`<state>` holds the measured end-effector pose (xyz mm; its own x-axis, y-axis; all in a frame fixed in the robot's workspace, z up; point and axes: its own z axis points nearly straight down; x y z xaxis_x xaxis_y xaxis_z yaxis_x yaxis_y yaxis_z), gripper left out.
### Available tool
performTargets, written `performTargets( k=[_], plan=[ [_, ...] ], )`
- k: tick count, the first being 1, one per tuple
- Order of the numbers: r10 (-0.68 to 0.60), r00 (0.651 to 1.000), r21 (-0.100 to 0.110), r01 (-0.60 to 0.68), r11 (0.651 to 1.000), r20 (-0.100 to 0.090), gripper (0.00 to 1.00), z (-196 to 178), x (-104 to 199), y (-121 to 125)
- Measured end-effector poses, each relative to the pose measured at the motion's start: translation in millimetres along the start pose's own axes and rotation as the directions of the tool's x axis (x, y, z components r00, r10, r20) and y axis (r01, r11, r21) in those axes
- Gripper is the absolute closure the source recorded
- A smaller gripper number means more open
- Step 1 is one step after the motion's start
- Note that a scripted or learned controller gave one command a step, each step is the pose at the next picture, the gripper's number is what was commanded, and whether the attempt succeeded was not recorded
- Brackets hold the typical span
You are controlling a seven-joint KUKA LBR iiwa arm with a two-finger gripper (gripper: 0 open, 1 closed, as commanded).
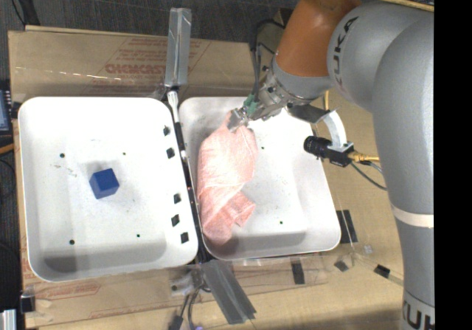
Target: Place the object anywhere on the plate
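Note:
A pink mottled cloth [225,177] stretches along the left side of the right bin [310,196], from its back wall down toward its front. The cloth's upper end narrows to a point that sits between the fingers of my gripper [245,114], which is shut on that tip near the bin's back-left corner. The lower end of the cloth rests bunched on the bin floor. A small blue cube [105,182] lies on the floor of the left bin [44,136], far from the gripper.
The grey arm with its orange band [313,33] comes in from the upper right over the right bin's back edge. A black cable fitting [328,150] juts out beside the wrist. A metal divider [179,48] runs between the bins.

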<state>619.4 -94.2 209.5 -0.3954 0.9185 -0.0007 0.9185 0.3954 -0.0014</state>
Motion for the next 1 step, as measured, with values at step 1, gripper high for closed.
performTargets(
  k=[1],
  plan=[
    [-0.004,1.0,0.0,0.004,1.0,-0.001,1.0,-22.0,0.1,0.6]
  ],
)
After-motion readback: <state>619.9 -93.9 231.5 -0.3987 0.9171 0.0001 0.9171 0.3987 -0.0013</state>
